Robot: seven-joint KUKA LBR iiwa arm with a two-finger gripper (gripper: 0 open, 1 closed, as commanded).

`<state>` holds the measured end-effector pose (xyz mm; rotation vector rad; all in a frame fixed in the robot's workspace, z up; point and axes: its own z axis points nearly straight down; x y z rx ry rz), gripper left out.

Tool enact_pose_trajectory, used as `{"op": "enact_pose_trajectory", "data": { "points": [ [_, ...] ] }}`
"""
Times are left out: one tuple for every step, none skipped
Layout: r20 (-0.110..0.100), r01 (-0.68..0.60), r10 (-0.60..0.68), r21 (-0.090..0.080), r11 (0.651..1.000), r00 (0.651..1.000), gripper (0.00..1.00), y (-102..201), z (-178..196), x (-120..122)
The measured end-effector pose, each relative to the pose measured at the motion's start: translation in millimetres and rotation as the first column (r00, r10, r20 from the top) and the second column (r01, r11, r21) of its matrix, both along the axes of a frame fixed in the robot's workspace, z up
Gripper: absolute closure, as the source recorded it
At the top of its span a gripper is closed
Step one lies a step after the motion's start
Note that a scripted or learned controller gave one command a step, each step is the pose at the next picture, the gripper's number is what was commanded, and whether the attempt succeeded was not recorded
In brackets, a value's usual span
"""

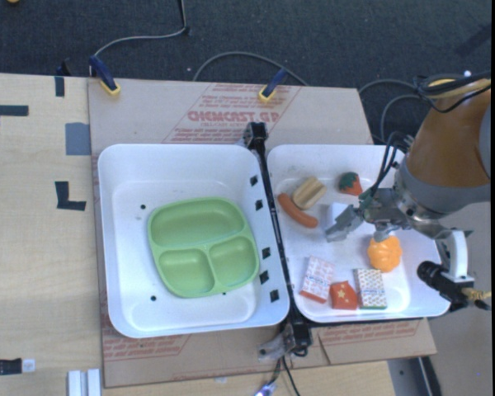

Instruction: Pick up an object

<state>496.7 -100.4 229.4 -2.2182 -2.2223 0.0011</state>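
Red "CHEMCAST GP" lettering marks the cardboard sheet (231, 114) under two white bins. The left bin (115, 221) holds one green divided plate (202, 246). The right bin (396, 308) holds seven toy foods, among them one sausage (298, 210), one bun (308, 192) and one orange (384, 253), just beside the gripper (355, 221), its fingers spread, gripping nothing.

Top of the orange toy fruit (384, 255) tucked under the gripper (356, 221), prints on the small boxes (317, 279) below that gripper too tiny to read, arm (450, 151) cut off rightward
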Motion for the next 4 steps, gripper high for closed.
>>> {"op": "enact_pose_trajectory", "data": {
  "points": [
    [-0.002,0.001,-0.001,0.000,1.000,1.000,0.00,5,-80,87],
    [0.001,0.001,-0.001,-0.001,1.000,1.000,0.00,7,-132,116],
    [0.003,0.000,0.000,0.000,1.000,1.000,0.00,7,-144,141],
    [0.003,-0.001,0.001,0.000,1.000,1.000,1.00,8,-134,141]
  ]
}}
